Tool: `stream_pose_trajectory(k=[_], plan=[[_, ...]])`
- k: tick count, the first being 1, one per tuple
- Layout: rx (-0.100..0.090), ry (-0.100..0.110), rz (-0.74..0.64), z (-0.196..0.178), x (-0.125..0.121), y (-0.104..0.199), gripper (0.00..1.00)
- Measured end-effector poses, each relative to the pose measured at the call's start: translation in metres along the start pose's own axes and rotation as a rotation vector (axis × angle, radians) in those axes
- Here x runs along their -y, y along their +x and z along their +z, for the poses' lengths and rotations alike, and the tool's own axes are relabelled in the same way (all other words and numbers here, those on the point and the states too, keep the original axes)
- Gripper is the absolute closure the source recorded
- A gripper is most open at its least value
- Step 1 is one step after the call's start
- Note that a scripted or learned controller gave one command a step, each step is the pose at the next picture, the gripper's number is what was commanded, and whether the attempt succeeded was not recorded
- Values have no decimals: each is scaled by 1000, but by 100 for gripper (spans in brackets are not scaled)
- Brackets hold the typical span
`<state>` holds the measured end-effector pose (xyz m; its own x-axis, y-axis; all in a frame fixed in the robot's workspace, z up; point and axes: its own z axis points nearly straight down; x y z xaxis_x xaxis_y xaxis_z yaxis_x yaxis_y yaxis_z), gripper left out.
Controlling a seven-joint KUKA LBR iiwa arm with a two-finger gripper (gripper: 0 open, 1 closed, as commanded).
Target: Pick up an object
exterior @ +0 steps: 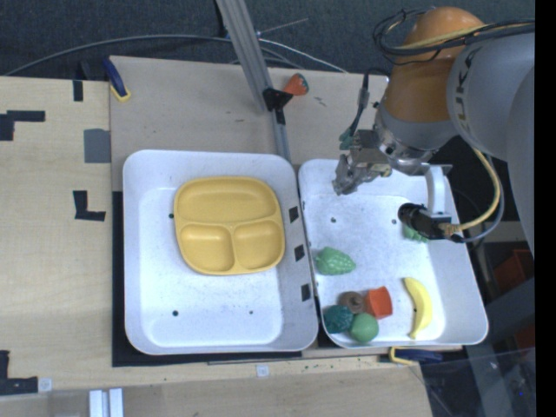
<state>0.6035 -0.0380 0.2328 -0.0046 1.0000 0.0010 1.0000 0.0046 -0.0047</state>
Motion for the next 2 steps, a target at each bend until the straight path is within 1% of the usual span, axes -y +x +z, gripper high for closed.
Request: stream_pose_trajectory(k=[1, 2], plan=[[0, 0, 0, 11, 24, 43, 100], [-1, -2, -2, 3, 39, 89, 100]])
